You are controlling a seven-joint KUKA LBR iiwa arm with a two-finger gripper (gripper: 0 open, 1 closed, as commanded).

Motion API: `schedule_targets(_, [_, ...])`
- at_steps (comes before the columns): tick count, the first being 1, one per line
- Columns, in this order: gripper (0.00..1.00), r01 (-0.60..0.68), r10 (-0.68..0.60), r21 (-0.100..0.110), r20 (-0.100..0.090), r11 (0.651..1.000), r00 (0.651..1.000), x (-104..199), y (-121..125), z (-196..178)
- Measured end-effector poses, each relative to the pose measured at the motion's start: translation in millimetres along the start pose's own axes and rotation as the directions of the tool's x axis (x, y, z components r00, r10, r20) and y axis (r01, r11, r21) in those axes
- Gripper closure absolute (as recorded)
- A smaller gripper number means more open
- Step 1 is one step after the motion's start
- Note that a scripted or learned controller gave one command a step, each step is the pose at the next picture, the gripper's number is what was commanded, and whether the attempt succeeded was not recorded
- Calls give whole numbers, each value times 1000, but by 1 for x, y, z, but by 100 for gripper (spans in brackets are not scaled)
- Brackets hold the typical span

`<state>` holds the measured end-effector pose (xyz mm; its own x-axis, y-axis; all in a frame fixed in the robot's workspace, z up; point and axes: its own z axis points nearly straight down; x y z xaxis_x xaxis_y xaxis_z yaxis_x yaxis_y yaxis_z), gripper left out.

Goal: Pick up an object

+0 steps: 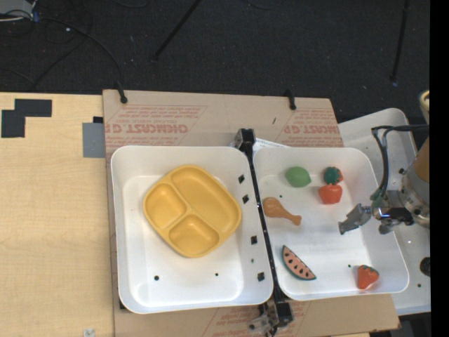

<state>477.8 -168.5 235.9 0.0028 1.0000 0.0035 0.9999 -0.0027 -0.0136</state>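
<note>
Whether the fingers of the gripper (353, 220) are released or clenched cannot be told; it sits over the right edge of the right bin (365, 156), with nothing visibly between them. In that bin lie a green ball (297, 177), tomato (331, 187), drumstick (280, 211), watermelon slice (298, 264) and, at the near right corner, a strawberry (367, 276). The left bin (133, 258) carries a yellow divided plate (191, 210); the cardboard (210, 121) beneath bears red inverted lettering, not legible with certainty.

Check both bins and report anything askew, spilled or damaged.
Nothing looks spilled or damaged. The yellow divided plate sits rotated in the left bin, its edges askew to the walls. The toy foods lie scattered in the right bin.
</note>
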Motion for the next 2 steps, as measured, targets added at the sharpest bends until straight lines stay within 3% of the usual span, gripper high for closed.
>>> schedule_targets(1, [0,3,-3,-10,2,1000,1000,0,2,-5])
schedule_targets(2, [0,3,-3,-6,1,1000,1000,3,3,39])
